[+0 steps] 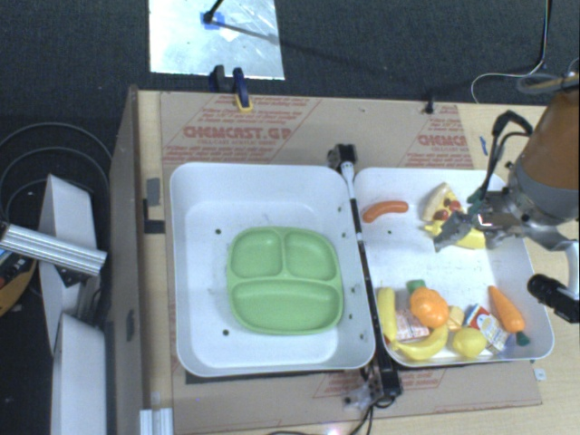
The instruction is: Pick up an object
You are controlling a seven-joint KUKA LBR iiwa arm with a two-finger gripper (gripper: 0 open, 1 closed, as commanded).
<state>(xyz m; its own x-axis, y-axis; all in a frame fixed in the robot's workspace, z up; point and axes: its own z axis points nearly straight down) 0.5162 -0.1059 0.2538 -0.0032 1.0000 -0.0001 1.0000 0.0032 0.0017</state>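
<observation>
The gripper (453, 231) hangs low over the right bin (399, 270), its dark fingers seemingly closed around a yellow object (471, 238), though the contact is too blurred to confirm. Just beside it toward the bin's far wall lies a pizza slice (441, 203), then a smooth sausage (385, 210). Along the near wall cluster a banana (419, 344), a round orange (430, 307) and a tapered carrot (507, 309). The left bin (195, 270) holds a green divided plate (285, 279).
</observation>
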